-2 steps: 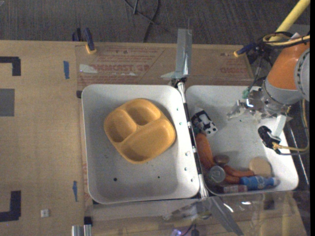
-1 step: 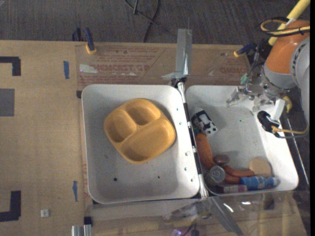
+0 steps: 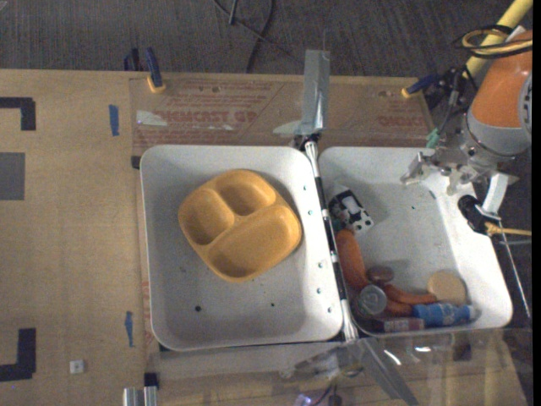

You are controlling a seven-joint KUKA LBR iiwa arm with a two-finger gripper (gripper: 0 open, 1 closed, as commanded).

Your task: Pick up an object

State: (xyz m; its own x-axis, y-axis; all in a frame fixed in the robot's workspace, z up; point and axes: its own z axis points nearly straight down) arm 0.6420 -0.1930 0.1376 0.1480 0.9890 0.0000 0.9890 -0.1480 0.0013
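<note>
The pincer (image 3: pixel 439 169) hangs over the right bin's (image 3: pixel 499 290) far corner; whether it is spread, I cannot tell. An orange carrot (image 3: pixel 351 260) lies lengthwise along the bin's left wall.

This is a robotics lab or test cell, not a home. A plywood bench (image 3: pixel 68 227) carries black corner markers and strips of blue tape, with blue clamps (image 3: pixel 152 68) pinning a cardboard sheet along its far edge. Two shallow white bins (image 3: pixel 228 324) sit side by side at centre frame. An industrial arm (image 3: pixel 499 100), grey and orange, enters at upper right, and loose black cables (image 3: pixel 241 7) trail over grey carpet at the top.
</note>
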